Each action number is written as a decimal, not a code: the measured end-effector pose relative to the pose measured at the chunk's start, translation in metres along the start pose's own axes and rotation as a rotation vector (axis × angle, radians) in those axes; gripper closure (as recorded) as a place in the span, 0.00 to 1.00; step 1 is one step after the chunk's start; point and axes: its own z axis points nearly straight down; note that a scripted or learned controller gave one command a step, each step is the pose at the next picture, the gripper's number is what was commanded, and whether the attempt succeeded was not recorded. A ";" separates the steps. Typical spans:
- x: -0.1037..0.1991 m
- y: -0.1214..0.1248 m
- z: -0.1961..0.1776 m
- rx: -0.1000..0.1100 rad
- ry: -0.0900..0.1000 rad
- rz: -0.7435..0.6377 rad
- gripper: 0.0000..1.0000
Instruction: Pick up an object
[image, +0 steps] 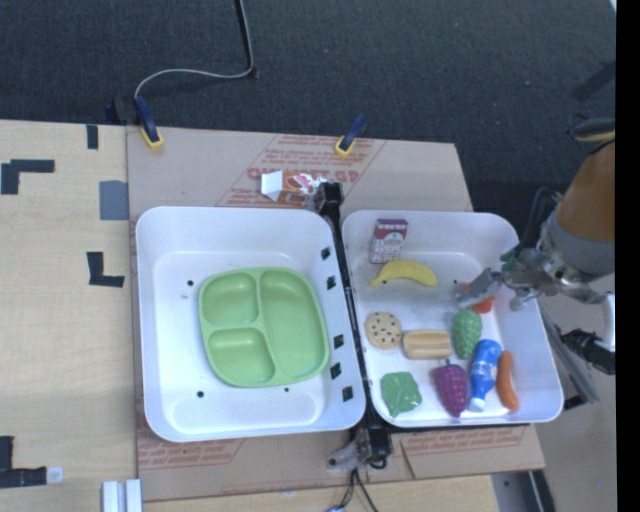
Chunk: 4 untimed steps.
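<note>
- The end effector (487, 287) sits low over the right bin (440, 222), near its right wall; its 2 fingers (470, 290) stand spread apart with nothing between them.
- Just under and beside it lie a small red-orange piece (485, 306), mostly hidden by the fingers and too small to name, and a green bumpy toy (466, 333), a pickle or avocado by the look of it, with its long axis running roughly top to bottom.
- A banana (405, 273) lies with its long axis left to right, curved, ends pointing down toward the near side.
- A blue and white bottle (484, 371) lies nearly upright in the view, tilted slightly, white end toward the near rim.
- An orange sausage-like piece (507, 381) lies beside the bottle, parallel to it.
- Purple grapes (451, 387), a green leafy piece (400, 392), a tan bread roll (427, 344) lying left to right, and a cookie (382, 329) fill the middle.
- A small red and white carton (389, 240) stands near the far wall.
- The left bin (165, 300) holds a green divided tray (264, 326) with 3 compartments.
- The arm (585, 215) is cut off at the right; the tabletop (50, 300) carries both bins.
</note>
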 end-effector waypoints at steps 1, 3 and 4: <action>-0.023 0.023 0.092 -0.003 -0.001 -0.001 0.00; -0.023 0.022 0.084 0.000 0.001 -0.001 0.00; 0.001 0.079 0.099 -0.007 -0.003 -0.002 0.00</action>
